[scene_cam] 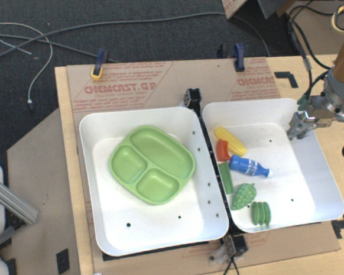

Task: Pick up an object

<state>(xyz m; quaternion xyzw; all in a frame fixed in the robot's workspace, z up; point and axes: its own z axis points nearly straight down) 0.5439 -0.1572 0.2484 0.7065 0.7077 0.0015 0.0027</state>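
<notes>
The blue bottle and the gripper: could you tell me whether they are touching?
Apart. The camera view shows bare white bin floor between the blue bottle and the gripper, which sits near the right bin's far right rim.

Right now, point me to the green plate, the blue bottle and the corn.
green plate (pixel 152 163), camera view, middle ridge between compartments
blue bottle (pixel 249 167), camera view, middle of its body
corn (pixel 229 139), camera view, middle of the yellow cob

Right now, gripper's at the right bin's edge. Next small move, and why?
Probably shift the gripper toward the view's left, over the blue bottle. The gripper sits at the right bin's far right rim with nothing between its fingers, while the toys cluster along the bin's left wall. The bottle lies on the cluster's right side, with bare bin floor between it and the gripper.
</notes>
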